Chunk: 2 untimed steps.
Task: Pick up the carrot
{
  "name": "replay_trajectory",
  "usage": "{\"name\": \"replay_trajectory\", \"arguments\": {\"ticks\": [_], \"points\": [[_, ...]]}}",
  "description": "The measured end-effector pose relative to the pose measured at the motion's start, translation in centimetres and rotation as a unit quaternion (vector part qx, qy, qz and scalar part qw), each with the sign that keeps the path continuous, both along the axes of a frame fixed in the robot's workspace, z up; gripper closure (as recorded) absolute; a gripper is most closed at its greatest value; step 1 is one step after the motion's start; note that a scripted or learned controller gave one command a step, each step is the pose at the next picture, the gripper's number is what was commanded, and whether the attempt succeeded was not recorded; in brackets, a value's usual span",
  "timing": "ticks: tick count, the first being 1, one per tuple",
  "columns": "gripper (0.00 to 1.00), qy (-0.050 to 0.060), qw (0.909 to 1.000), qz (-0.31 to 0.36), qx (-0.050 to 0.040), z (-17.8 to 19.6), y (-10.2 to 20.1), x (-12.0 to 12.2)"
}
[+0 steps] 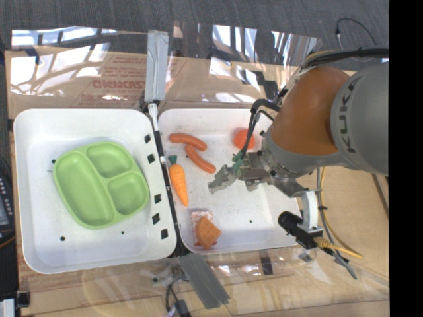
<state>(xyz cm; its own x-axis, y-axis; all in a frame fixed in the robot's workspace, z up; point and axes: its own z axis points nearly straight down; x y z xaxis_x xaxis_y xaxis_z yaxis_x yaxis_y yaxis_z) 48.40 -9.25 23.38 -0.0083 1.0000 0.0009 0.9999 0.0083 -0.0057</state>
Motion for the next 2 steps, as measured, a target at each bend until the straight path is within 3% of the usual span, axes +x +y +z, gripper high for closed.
{"name": "replay_trajectory", "arguments": {"ticks": [1, 2], "points": [[0.0, 0.002, 0.9984, 0.056, 0.0006, -12.7, 0.2, 3.5], [0.0, -0.004, 0.9938, 0.111, -0.0021, -14.1, -0.6, 11.5]]}}
